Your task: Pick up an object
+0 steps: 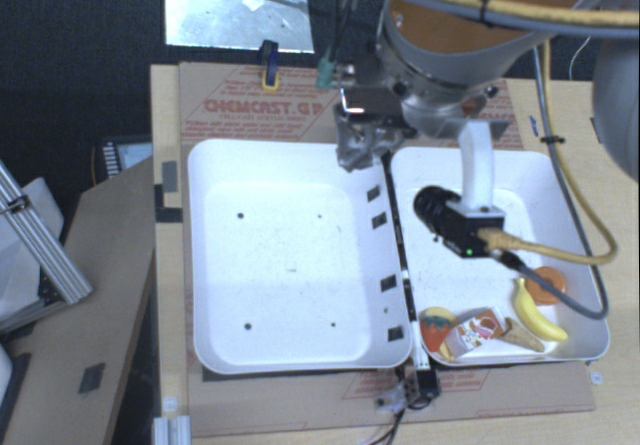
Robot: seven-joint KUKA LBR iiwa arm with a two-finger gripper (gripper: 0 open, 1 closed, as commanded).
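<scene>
Several small objects lie in the front right corner of the right bin. They are a yellow banana, an orange round piece, a red-orange round object, a red-and-white packet and a brown cone-shaped piece. My gripper hangs high over the back end of the divider between the two bins, far from those objects. Nothing shows in its grasp. A white bracket with a black unit and a yellow cable hangs from the arm over the middle of the right bin.
The left bin shows a bare white floor with a few dark specks. The large grey and orange arm body covers the back of the right bin. A brown board lies under both bins.
</scene>
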